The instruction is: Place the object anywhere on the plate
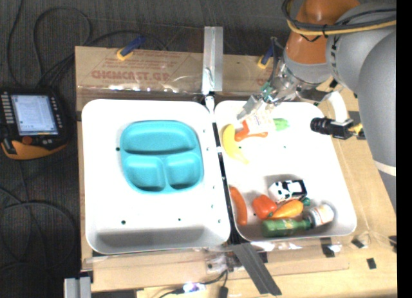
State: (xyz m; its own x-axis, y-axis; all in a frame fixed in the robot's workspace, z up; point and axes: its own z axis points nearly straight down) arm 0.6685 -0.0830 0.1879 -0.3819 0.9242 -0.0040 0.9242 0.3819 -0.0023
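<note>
Only one piece of lettering to be made out: faint red capitals printed on the cardboard sheet [138, 74] behind the left bin, under clear plastic wrap. Starts with something like "CHEWCAST" and runs on a few letters more (glare and creases in the plastic blur the strokes, so no sure reading). On the handheld pendant [32, 118] at far left, a lit screen with rows of content and buttons beside it, all too small to read. On the small tag [259, 120] in the right bin, no legible print. On the green bottle [288, 226] at the front of the right bin, no legible label either.
</note>
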